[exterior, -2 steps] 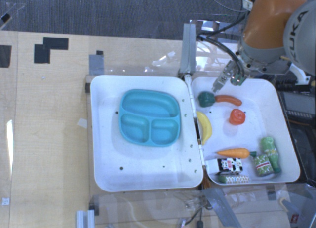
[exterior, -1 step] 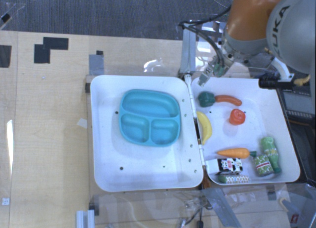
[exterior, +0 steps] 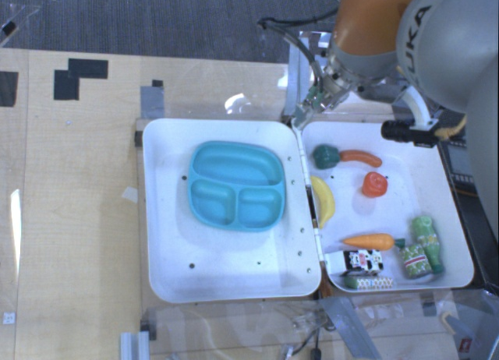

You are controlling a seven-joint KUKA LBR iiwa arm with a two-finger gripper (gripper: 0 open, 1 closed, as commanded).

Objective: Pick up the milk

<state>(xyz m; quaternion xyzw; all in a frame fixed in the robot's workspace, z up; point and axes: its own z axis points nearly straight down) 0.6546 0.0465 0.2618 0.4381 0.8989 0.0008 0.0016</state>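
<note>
The milk [exterior: 363,261] is a small carton with black-and-white cow patches. It lies on its side at the front left of the right bin [exterior: 448,195], just below a carrot [exterior: 368,241]. My gripper [exterior: 309,107] hangs above the back edge of the bins, near where the two meet. It is far from the milk, which sits at the opposite end of the right bin. Nothing shows in the gripper.
The right bin also holds a banana [exterior: 323,199], a green vegetable [exterior: 325,156], a long red-orange pepper [exterior: 360,158], a red fruit [exterior: 374,185] and two green packs [exterior: 421,248]. A blue divided plate [exterior: 236,185] lies in the left bin [exterior: 168,234].
</note>
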